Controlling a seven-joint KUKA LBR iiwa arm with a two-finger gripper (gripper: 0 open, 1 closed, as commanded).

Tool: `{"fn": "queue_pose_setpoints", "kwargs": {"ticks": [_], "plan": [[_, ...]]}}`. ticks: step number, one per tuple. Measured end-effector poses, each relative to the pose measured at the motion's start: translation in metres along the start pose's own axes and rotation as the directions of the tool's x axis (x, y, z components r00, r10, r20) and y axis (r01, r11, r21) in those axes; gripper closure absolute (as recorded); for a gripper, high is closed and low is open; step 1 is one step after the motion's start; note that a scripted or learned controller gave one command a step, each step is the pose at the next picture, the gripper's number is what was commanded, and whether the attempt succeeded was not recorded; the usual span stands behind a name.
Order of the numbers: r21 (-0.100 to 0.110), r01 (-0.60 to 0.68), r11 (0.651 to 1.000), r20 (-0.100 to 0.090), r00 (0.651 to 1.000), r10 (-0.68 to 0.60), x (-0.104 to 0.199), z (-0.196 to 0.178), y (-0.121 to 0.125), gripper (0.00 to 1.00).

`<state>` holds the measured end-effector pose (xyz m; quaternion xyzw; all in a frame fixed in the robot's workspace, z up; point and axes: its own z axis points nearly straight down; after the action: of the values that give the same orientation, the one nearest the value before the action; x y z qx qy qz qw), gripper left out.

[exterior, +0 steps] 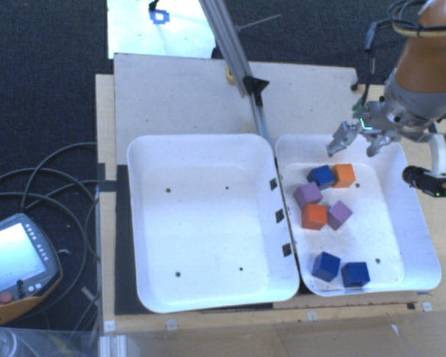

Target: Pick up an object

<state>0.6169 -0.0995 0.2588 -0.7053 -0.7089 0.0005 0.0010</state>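
Observation:
The right bin (401, 222) holds several small cubes. A blue cube (321, 175) and an orange cube (344, 175) lie near its back. Below them sit a purple cube (308, 195), an orange cube (314, 216) and another purple cube (340, 214). Two dark blue cubes (326, 265) (354, 274) rest near the front rim. My gripper (359, 142) hangs above the bin's back edge, fingers spread open with nothing between them, a little behind the blue and orange cubes.
The left bin (156, 199) stands beside the right one, joined by black clips (279, 216). A slanted metal pole (230, 43) crosses the back of the bench. A teach pendant (15, 262) and cables lie on the floor at left.

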Motion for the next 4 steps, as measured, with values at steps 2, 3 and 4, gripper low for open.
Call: {"fn": "queue_pose_setpoints", "kwargs": {"ticks": [2,3,4], "plan": [[0.002,-0.002,1.000,0.000,1.000,0.002,0.004,0.053,-0.005,0.00],[0.000,-0.002,1.000,0.001,1.000,0.002,0.005,0.095,-0.001,0.00],[-0.004,-0.002,1.000,0.000,1.000,0.002,0.010,0.136,0.002,0.00]]}}
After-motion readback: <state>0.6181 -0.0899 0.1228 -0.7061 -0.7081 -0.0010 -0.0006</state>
